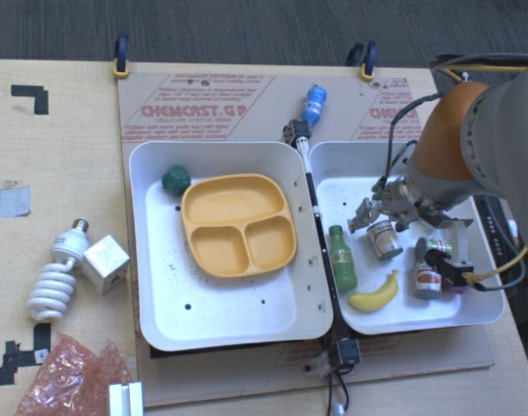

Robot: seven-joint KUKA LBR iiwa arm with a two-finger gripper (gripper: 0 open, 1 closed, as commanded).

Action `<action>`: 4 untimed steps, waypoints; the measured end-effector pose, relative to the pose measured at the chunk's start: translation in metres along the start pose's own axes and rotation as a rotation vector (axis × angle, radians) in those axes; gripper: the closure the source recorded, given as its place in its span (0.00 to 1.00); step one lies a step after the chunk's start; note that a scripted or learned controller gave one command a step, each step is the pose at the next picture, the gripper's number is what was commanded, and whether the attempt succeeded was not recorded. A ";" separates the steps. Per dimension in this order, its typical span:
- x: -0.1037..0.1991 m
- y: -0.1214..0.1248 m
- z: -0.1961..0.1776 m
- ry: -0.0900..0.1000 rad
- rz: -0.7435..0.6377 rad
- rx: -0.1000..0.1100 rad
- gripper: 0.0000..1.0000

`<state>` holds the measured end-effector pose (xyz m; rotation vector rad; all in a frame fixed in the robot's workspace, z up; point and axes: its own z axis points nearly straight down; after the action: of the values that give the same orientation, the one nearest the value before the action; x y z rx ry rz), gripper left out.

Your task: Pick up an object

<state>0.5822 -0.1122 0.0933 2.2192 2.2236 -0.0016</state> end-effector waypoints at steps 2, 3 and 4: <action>-0.008 -0.050 -0.124 -0.001 0.002 -0.002 1.00; 0.044 -0.104 -0.142 0.000 0.001 0.000 1.00; 0.044 -0.104 -0.142 0.000 0.001 0.000 0.00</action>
<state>0.4778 -0.0685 0.2350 2.2207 2.2219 -0.0010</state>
